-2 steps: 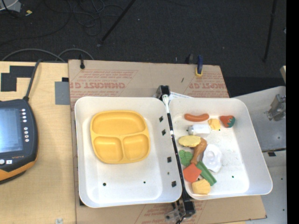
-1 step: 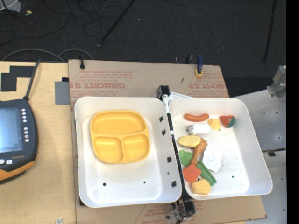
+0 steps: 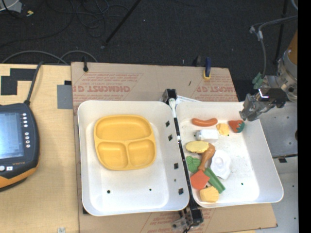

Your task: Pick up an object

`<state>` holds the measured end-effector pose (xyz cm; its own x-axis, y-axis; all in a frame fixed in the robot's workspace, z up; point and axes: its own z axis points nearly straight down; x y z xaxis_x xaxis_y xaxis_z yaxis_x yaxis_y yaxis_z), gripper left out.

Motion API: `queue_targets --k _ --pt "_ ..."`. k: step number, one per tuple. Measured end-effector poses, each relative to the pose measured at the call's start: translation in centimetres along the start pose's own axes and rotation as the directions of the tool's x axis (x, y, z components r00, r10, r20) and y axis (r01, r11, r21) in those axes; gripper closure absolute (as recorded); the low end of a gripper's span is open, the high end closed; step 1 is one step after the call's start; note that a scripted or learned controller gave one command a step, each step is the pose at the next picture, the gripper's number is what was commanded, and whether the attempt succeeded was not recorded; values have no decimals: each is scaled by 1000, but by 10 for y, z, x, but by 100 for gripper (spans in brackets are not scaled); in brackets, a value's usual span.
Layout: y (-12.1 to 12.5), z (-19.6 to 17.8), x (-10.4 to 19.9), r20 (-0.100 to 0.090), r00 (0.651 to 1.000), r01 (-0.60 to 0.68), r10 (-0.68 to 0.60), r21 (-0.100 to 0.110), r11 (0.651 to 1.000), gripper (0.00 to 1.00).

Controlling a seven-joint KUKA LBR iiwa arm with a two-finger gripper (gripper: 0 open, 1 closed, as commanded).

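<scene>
Camera view: a slanted look down on a bench with two shallow white bins side by side, the arm reaching in from the right.

Pincer (image 3: pixel 247 111): dark grey, hanging at the far right rim of the right bin (image 3: pixel 269 169); whether it is spread or pressed together, I cannot tell.

Nearest object: a small red and green toy piece (image 3: pixel 236 125), just below and a little left of the pincer tip, very close to it; contact cannot be judged, and nothing is visibly pinched.

Yellow piece (image 3: pixel 222 128): a small toy just left of the red and green piece, a bit further from the pincer.

Sausage (image 3: pixel 204 122): a red toy sausage lying flat, well to the left of the pincer, near the far side of the right bin.

White block (image 3: pixel 208 135): a pale oblong just nearer the camera than the sausage.

Cluster: further left of the pincer and toward the camera lie a yellow oval food (image 3: pixel 196 146), an orange carrot-like piece (image 3: pixel 208 155), a white lumpy piece (image 3: pixel 221 163), a green leafy piece (image 3: pixel 193 164), a green stick (image 3: pixel 214 179), a red-orange wedge (image 3: pixel 199 180) and a yellow wedge (image 3: pixel 210 194), packed close and partly overlapping.

Left bin (image 3: pixel 92 183): well apart from the pincer, holding a yellow three-compartment plate (image 3: pixel 125 142).

Beyond the bins: brown cardboard (image 3: pixel 146 84) under both bins, and a grey and orange control pendant (image 3: pixel 14 140) at the far left of the bench.
</scene>
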<state>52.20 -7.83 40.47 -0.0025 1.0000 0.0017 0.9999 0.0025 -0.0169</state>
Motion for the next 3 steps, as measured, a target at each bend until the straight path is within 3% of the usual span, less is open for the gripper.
queue_targets --k 1,2,3 --pt "-35 73 -31 1 1000 -7 7 -4 1000 100" --pt "-38 -12 100 -2 1000 12 -12 -21 1000 100" --pt "-47 -103 187 -1 1000 8 -8 -22 1000 100"
